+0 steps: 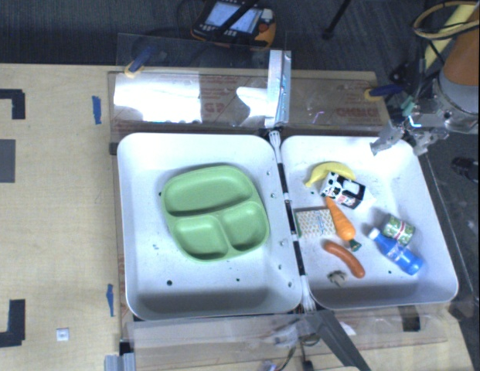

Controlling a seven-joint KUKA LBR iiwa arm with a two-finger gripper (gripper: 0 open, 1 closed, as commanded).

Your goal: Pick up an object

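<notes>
The tool [394, 136] hovers over the right bin's [433, 207] far corner; I cannot tell its state. Below lie a yellow banana [329, 171], an orange carrot [342, 218], a reddish sausage [345, 257] and a blue bottle [398, 255].

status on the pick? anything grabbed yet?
Done: nothing lifted. The yellow banana, orange carrot, orange-red sausage, green can and blue bottle all lie in the right white bin.
In hand: nothing visible. The gripper sits at that bin's far right corner, above the rim.
Left: descend over an item, close, lift. The green divided plate sits in the left bin.
</notes>
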